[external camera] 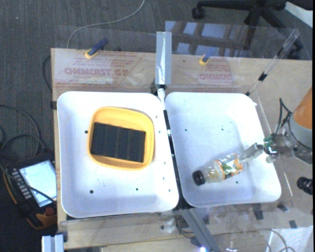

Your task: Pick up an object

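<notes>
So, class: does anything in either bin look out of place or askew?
The bottle in the right bin lies on its side, dark cap toward the bins' divider. The yellow tray in the left bin sits flat; nothing spilled.

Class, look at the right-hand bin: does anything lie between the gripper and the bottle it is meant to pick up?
Nothing visible does. The bottle lies on its side in the right bin, cap toward the bin's lower left. The gripper is right at the bottle's other end, with bare bin floor around them.
</notes>
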`<act>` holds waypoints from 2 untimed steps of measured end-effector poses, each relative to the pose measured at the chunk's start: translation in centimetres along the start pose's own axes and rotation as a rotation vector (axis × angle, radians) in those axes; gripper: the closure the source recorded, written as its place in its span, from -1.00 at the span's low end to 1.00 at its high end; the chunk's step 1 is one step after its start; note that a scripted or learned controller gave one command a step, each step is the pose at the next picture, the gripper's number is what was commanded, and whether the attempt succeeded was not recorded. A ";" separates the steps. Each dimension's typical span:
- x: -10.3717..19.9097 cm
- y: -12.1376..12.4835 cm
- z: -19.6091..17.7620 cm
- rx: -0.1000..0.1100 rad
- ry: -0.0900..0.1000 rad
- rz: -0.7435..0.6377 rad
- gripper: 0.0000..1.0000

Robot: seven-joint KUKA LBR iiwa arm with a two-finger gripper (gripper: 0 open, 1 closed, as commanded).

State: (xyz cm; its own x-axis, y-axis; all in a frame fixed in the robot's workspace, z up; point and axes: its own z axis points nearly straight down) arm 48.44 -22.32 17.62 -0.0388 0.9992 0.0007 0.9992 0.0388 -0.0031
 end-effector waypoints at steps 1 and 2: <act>7.1 0.9 8.4 -0.022 -0.008 -0.078 -1.00; 5.3 0.9 8.4 -0.021 -0.007 -0.352 -1.00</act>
State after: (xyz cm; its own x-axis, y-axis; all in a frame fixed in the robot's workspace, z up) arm 49.09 -16.98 9.19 -0.3812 0.9245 -0.0092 0.9243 0.3813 0.0165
